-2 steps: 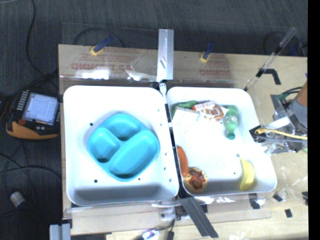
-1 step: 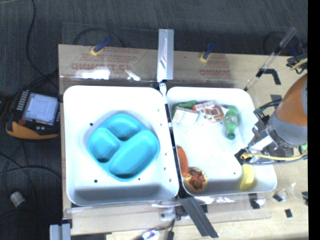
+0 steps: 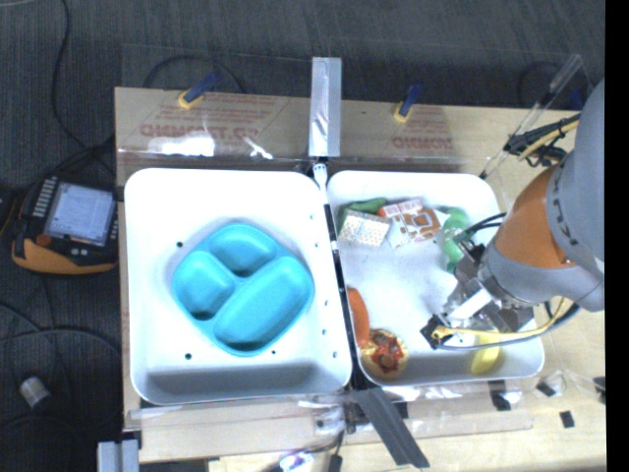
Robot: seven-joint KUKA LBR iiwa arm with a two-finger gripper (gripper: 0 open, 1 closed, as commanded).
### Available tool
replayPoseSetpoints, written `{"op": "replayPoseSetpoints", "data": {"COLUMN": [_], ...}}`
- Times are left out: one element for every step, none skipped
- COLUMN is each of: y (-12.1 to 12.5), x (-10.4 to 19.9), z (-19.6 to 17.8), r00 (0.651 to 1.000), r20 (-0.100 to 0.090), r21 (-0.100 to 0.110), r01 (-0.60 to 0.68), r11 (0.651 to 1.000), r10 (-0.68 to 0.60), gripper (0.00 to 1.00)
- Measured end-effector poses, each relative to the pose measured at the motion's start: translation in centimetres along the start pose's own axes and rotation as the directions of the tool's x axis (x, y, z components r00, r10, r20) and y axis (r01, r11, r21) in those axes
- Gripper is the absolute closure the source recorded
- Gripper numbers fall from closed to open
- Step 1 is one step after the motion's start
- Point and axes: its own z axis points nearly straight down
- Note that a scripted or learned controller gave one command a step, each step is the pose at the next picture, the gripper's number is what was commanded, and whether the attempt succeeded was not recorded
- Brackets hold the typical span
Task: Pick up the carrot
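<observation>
The carrot (image 3: 359, 312), a short orange piece, lies against the left wall of the right bin (image 3: 413, 278), pointing toward the bin's front. My gripper (image 3: 464, 293) hangs over the right half of the same bin, about a hand's width to the right of the carrot and apart from it. Nothing shows between the gripper and the carrot but bare bin floor.
A red-brown lumpy item (image 3: 383, 352) sits just in front of the carrot. A yellow item (image 3: 485, 362) lies at the bin's front right. Patterned packets (image 3: 411, 220) and green items (image 3: 455, 232) line the back. The left bin holds a blue divided plate (image 3: 244, 285).
</observation>
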Motion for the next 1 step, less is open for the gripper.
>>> {"op": "replayPoseSetpoints", "data": {"y": [4.58], "x": [-2.52], "z": [-8.77], "r00": [0.983], "r20": [0.000], "r21": [-0.004], "r01": [-0.185], "r11": [0.983], "r10": [0.185], "gripper": [1.00]}}
